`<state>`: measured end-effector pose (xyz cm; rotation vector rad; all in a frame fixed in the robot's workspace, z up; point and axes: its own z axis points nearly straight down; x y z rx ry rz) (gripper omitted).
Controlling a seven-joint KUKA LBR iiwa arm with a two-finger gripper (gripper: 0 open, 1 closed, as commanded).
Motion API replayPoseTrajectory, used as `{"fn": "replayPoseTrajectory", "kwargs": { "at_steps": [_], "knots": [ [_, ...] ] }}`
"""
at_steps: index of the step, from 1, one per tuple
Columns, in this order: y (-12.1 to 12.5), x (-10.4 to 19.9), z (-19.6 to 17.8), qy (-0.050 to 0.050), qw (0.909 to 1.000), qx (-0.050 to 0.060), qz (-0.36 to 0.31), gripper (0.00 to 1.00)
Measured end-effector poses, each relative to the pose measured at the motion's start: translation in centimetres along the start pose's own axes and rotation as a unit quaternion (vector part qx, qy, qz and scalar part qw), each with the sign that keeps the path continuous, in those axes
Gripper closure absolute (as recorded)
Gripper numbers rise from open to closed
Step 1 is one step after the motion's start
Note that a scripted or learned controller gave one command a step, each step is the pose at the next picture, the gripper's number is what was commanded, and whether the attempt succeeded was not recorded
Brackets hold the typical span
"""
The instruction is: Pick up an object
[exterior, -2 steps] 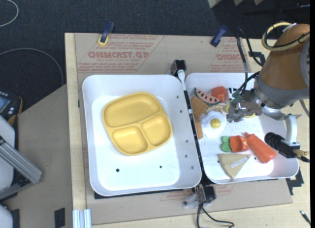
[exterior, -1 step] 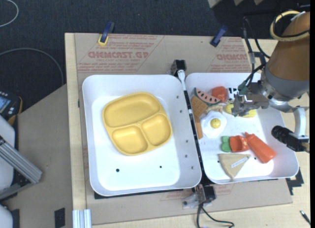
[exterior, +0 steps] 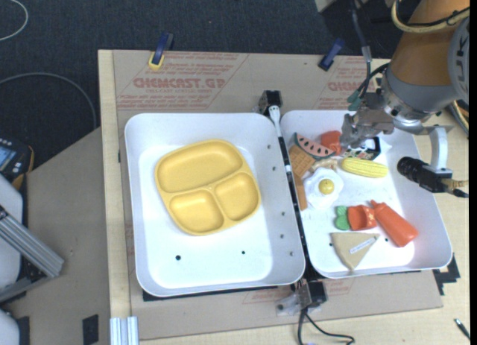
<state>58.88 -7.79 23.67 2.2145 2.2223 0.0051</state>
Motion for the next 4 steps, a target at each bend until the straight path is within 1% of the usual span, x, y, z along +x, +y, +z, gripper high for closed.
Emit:
{"fn": "replayPoseTrajectory", "kwargs": {
  "at_steps": [1, 2, 3, 4],
  "knots": [
    [4.9, 1.4, 0.1, 0.000, 1.0000, 0.001, 0.000, 1.00],
    [5.4, 1.8, 2.2, 0.000, 1.0000, 0.004, 0.001, 1.00],
    [5.1, 1.2, 2.2, 0.000, 1.0000, 0.004, 0.002, 1.00],
    [5.6, 1.7, 2.0, -0.001, 1.0000, 0.001, 0.001, 1.00]
  ]
}}
